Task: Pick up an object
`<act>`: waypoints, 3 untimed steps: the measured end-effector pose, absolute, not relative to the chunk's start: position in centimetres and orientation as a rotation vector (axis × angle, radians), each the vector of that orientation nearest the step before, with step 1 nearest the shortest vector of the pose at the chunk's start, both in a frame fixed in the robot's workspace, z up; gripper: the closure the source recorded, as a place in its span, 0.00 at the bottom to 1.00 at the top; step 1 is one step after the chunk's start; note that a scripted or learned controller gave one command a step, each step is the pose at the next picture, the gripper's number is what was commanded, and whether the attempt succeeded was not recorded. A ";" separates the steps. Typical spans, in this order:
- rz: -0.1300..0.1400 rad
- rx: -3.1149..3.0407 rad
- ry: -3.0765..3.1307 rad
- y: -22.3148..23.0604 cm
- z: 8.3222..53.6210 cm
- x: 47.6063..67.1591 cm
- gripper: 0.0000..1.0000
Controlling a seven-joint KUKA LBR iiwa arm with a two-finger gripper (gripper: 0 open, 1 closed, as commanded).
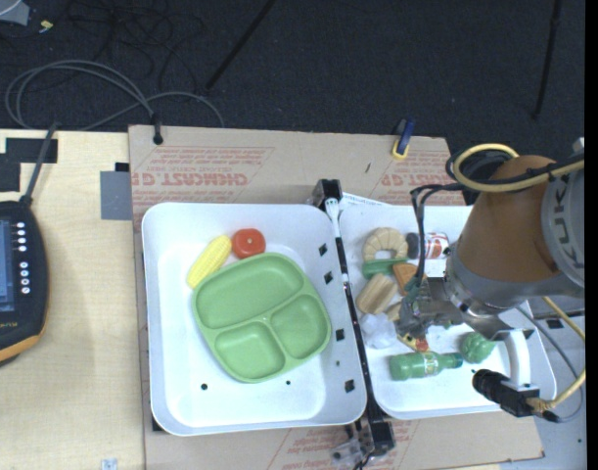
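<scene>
From my seat I see 2 white bins side by side on the desk point(83, 262), which is covered under them by a cardboard sheet point(279, 164). The left bin point(171, 360) holds a green divided plate point(259, 316) with 3 compartments; at the plate's 11 o'clock lies a yellow corn cob point(208, 260), and just beside that, toward 1 o'clock of the plate, sits a red tomato point(248, 242). The right bin point(445, 404) is crowded: a beige bagel-like ring point(386, 244) near its 12 o'clock edge, a tan wedge of bread point(379, 293) just below it, a red and white can point(435, 246) partly hidden by the arm, and a green bottle point(423, 364) lying on its side toward 6 o'clock. The arm point(509, 233), grey with its orange band, comes in from 3 o'clock and covers much of this bin. The tool point(416, 321) hangs low over the bin's middle, amid the clutter between the bread and the bottle; I cannot tell how it is set or whether anything sits in it. At 9 o'clock on the desk rests a teach pendant point(10, 282).
</scene>
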State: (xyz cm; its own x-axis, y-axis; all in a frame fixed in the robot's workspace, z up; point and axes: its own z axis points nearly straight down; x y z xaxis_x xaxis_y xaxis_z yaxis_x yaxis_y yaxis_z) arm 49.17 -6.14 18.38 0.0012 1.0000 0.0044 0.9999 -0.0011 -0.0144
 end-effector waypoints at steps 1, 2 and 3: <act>0.013 -2.216 -2.211 -8.1 10.5 47.2 1.00; -0.010 -2.217 -2.230 -3.2 20.2 49.3 1.00; -0.011 -2.213 -2.232 3.2 28.9 47.9 1.00</act>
